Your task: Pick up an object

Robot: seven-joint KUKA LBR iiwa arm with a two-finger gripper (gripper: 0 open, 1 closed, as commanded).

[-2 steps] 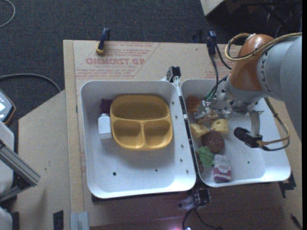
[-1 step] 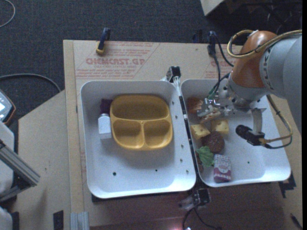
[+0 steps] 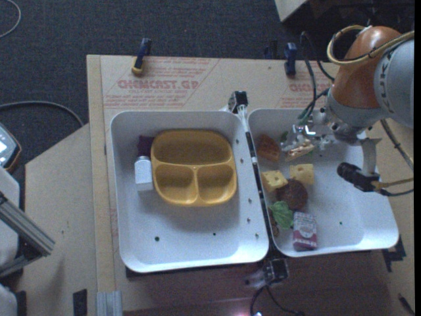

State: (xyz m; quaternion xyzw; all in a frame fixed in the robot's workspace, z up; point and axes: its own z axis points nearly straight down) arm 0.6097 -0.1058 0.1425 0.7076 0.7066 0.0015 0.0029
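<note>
A: Left bin (image 3: 125,196)? Where's the room?

B: Yellow divided tray (image 3: 193,165) takes the upper middle. White bottle (image 3: 143,172) and a dark item (image 3: 145,141) sit touching its left edge. Bare floor along the front and right side.

A: Right bin (image 3: 368,226)?

B: Crowded on its left: cheese cubes (image 3: 274,178), brown patty (image 3: 294,194), green leaf (image 3: 281,212), red packet (image 3: 304,232). Arm (image 3: 368,78) and gripper (image 3: 304,140) hang over the back. Front right floor is open.

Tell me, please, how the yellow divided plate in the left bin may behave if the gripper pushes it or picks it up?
The yellow divided plate looks moulded and rigid, so it probably keeps its shape. It lies flat and wide, so it would likely slide, not tip. Its smooth raised rim may slip between the two fingers.
</note>
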